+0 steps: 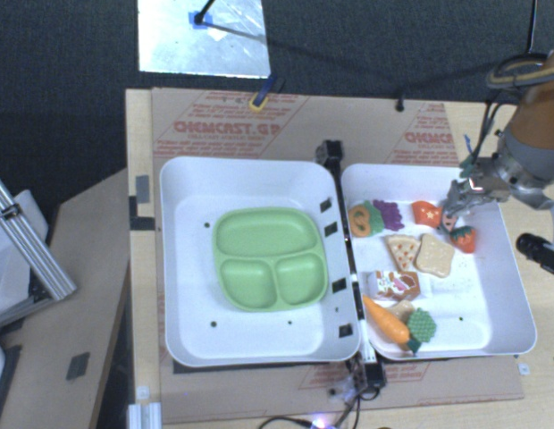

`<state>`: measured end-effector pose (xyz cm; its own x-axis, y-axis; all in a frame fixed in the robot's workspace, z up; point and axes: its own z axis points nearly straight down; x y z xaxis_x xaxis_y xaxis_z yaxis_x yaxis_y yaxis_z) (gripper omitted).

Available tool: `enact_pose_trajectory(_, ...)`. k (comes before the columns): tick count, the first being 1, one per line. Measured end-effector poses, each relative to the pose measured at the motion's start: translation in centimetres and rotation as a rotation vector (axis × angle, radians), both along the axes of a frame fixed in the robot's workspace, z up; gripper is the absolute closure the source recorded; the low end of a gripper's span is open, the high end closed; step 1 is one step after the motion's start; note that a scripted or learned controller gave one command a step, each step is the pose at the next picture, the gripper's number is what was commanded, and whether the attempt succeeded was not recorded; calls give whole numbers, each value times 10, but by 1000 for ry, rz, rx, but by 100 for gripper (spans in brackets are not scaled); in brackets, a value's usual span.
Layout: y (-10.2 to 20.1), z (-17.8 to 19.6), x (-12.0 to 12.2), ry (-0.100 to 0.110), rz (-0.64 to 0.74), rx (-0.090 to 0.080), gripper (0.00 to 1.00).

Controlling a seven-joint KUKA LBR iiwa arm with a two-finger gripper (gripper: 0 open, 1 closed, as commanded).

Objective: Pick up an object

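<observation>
Green tray (264,257) in the left bin (183,239). In the right bin (509,311): pretzel (359,220), grapes (387,213), pizza (403,252), carrot (386,320), broccoli (421,327), toast (434,256). Far right, gripper (455,214) down beside a strawberry (463,238); finger state impossible to tell.

The bench (98,239) is light wood. A brown cardboard sheet (232,123) with red print lies on it. Two shallow white bins stand side by side on this sheet: the left bin (183,239) and the right bin (505,302), touching along a middle divider with black clips (335,231).
</observation>
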<state>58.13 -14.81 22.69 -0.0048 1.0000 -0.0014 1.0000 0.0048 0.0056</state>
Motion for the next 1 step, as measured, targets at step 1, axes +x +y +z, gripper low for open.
enact_pose_trajectory(1,52,2,-31,6,3,3,100)
